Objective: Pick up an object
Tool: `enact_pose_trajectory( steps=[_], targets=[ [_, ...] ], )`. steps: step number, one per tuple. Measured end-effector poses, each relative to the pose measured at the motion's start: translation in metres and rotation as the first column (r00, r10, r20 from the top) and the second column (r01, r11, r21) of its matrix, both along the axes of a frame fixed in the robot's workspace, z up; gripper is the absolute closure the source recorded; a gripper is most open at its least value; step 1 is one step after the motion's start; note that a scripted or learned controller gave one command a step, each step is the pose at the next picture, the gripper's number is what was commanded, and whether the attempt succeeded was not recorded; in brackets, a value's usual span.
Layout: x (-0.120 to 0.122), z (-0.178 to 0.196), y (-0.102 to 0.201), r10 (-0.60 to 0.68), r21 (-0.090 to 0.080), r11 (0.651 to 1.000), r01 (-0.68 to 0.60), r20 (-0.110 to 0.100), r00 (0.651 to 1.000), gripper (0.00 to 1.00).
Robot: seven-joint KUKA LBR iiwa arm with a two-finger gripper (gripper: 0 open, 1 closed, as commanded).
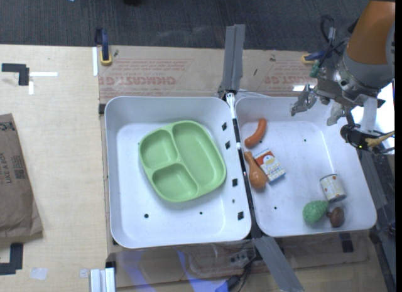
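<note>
Two white bins sit on my surface (pixel 56 83). My hand (pixel 320 105) hangs spread wide and holding nothing over the right bin's (pixel 295 215) far edge, well apart from the sausage (pixel 255 132), small carton (pixel 270 164), can (pixel 332 188) and green toy (pixel 315 211).

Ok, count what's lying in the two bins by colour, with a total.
Green: 2, plate and toy
Orange: 2, sausage and drumstick
White and orange: 1, box
Silver: 1, can
Brown: 1, lump
Total: 7
</note>
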State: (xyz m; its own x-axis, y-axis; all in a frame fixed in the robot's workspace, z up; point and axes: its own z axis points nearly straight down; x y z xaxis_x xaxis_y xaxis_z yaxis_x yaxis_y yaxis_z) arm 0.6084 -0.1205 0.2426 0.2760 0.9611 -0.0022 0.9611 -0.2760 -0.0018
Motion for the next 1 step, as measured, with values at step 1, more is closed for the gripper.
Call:
enact_pose_trajectory(
  steps=[1],
  targets=[
    [0.0225, -0.0519, 0.0564, 0.134, 0.001, 0.991, -0.134, -0.001, 0.991, 0.0]
  ],
)
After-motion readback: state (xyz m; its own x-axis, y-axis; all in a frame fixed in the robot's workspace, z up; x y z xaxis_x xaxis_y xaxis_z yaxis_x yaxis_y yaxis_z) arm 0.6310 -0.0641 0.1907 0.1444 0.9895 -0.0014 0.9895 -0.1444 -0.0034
